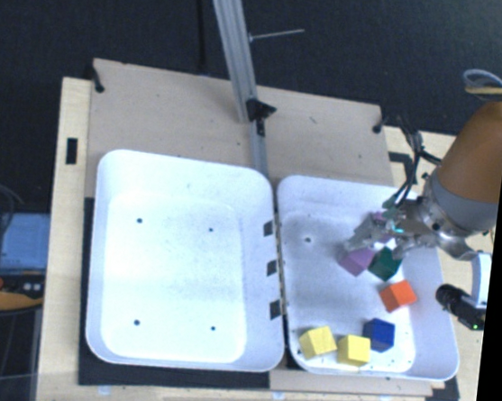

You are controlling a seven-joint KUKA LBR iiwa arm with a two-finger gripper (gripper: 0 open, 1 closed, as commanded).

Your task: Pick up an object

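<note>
My gripper (379,238) hangs over the middle of the right bin (322,215), on the grey arm with the orange band that comes in from the right. Directly under it lie a purple block (354,260) and a dark green block (385,263), side by side and touching; the gripper overlaps their upper edges. An orange block (397,296) lies just below and to the right of the green one. Near the bin's front edge sit a blue block (380,333) and two yellow blocks (317,342) (353,349).
The left bin (176,258) stands beside the right one, with a hinged divider between them. A slanted metal pole (237,53) rises behind the bins. A blue box with cables (19,244) lies off the bench at left.
</note>
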